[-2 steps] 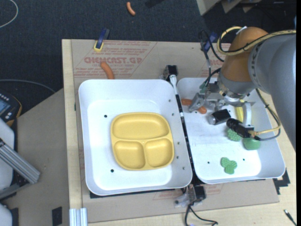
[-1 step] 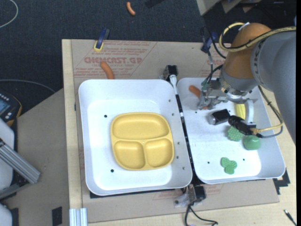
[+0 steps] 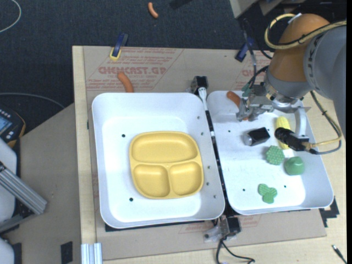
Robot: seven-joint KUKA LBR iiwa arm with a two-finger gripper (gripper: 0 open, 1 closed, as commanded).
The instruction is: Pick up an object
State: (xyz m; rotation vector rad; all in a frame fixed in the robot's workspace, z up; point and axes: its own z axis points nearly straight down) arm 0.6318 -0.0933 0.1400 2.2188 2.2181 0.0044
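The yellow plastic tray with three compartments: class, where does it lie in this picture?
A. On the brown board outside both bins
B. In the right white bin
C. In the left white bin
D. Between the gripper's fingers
C: the yellow three-compartment tray rests flat on the floor of the left white bin, while the gripper is over the right white bin, well apart from it.

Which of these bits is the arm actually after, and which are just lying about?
For the job: gripper; in the right bin: black block, yellow piece, three green toys.

Lying about: yellow divided tray, orange sausage, blue clamp.
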